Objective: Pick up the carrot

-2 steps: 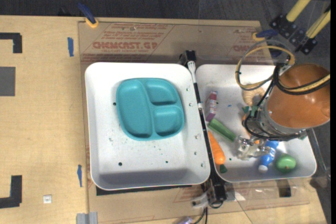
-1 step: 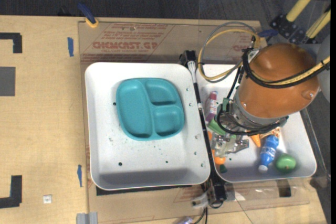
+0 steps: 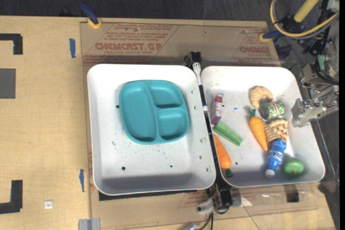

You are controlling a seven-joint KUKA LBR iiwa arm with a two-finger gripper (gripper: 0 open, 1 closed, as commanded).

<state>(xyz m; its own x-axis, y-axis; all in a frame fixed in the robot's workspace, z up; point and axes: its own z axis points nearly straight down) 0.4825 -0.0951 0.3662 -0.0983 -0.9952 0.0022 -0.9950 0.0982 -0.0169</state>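
Note:
An orange carrot with a small green top lies in the right bin, right of centre, pointing toward the near edge. It touches a tan bread-like piece and a small green-labelled can. A second orange carrot-like piece with a dark green end lies against the same bin's left wall. My gripper hangs at the bin's right rim, about a hand's width right of the carrot and apart from it.
The right bin also holds a green pod, a pink packet, a tan shell-shaped piece, a blue bottle and a green round fruit. A teal divided plate sits in the left bin.

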